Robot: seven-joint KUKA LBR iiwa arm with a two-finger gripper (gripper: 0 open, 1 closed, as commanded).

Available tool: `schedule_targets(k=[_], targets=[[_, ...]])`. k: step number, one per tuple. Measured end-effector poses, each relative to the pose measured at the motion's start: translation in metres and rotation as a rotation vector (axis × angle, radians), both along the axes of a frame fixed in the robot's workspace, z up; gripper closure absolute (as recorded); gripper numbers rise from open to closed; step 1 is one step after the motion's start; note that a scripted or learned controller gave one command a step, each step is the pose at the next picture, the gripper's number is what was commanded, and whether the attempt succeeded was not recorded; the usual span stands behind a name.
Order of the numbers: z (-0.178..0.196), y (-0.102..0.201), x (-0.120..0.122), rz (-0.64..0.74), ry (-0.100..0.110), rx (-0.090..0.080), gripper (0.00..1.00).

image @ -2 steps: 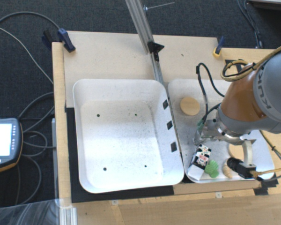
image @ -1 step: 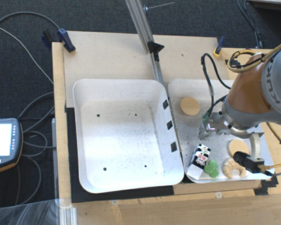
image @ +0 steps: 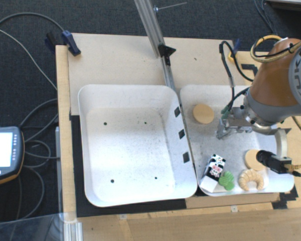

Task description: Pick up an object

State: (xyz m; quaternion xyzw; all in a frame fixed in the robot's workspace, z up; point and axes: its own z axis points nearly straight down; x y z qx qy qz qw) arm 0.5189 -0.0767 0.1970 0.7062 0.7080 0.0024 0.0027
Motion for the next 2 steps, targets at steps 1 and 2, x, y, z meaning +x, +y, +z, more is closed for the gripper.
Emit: schedule_targets(k=[1, 2], targets=[[0.05, 0.0, 0.002, -0.001, 0.0, 0.0, 1.0], [0.045, 0.058, -0.004, 0.004, 0.01, 0.004, 1.0]])
